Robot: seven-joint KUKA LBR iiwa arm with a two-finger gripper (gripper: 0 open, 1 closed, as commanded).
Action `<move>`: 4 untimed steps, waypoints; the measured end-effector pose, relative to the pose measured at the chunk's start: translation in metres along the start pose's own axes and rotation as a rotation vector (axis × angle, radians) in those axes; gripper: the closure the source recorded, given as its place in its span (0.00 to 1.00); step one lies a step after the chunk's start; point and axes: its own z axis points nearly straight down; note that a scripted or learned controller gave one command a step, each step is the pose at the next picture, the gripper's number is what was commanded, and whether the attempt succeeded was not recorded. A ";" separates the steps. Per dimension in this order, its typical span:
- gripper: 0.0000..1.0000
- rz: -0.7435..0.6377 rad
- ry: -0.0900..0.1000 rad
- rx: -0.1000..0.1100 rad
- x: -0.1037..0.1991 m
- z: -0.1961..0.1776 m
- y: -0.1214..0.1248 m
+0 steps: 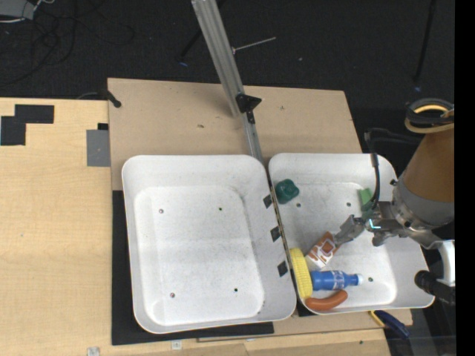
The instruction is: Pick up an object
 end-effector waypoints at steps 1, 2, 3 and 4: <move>0.00 0.004 -0.001 -0.005 -0.001 -0.002 0.001; 0.00 0.002 0.000 0.000 -0.003 0.042 0.002; 0.00 0.001 0.004 -0.007 -0.001 0.081 0.004; 0.00 -0.001 -0.003 -0.023 -0.002 0.084 0.009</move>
